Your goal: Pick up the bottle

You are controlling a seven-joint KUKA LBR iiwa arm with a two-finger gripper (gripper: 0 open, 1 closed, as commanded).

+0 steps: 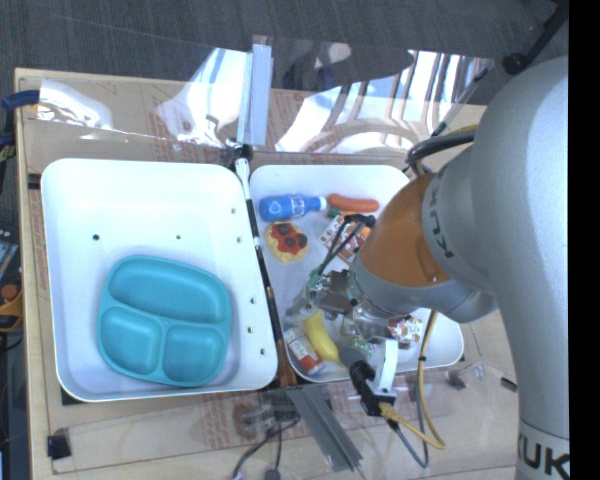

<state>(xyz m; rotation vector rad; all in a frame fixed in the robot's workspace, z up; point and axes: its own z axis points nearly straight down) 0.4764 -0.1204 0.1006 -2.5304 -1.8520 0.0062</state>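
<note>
Meanwhile, blue bottle (290, 207) in right bin (400, 176), teal tray (165, 318) in left bin (130, 193)

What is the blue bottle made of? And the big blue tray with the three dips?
The blue bottle looks like smooth plastic: it has a glossy blue body, a white cap and a printed label.

The blue tray in the left bin looks like moulded plastic too, though it could be silicone: one even turquoise colour, rounded compartments, and a soft, dull sheen.

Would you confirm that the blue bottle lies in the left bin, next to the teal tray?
Not quite: the camera view shows the blue bottle in the right bin, near its far edge. The teal tray sits in the left bin.
</note>
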